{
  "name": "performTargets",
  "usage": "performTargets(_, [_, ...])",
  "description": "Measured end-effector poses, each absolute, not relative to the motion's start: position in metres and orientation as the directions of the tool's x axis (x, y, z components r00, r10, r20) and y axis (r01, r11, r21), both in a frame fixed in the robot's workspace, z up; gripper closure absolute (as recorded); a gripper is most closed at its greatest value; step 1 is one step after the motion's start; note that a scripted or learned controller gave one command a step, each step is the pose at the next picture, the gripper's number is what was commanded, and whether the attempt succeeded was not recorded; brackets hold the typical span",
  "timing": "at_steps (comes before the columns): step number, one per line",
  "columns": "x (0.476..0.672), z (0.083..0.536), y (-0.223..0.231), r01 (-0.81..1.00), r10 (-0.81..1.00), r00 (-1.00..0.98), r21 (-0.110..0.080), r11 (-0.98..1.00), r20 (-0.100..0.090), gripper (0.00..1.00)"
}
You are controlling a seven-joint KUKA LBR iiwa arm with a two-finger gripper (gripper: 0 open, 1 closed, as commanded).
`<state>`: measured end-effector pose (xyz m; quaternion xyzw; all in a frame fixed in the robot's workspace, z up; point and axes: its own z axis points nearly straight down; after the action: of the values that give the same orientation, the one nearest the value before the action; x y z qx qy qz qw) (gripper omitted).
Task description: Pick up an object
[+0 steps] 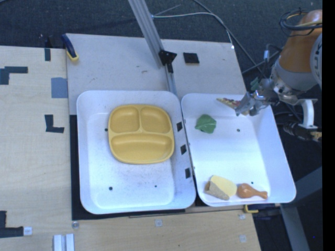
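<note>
Overhead slanted view of both bins (pixel 84 140)

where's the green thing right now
The green object lies in the right bin, near its upper-left corner, beside the divide from the left bin that holds the yellow tray.

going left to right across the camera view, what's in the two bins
yellow divided plate → green leaf-shaped toy → wedge of toy cheese → orange toy drumstick; the hand is over the right bin's far edge.
</note>
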<state>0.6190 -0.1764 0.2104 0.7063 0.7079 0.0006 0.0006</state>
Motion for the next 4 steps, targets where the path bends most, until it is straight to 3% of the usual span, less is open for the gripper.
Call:
performTargets(1, [0.619,0.228,-0.176,1.000,1.000,-0.002,0.000,0.002,0.000,1.00])
performTargets(2, [0.598,0.232,-0.125,1.000,1.000,-0.004,-0.002,0.004,0.001,1.00])
performTargets(3, [0.596,0.226,-0.077,1.000,1.000,-0.006,-0.003,0.006,0.001,1.00])
performTargets(4, [0.577,0.234,-0.026,1.000,1.000,-0.006,-0.003,0.006,0.002,1.00])
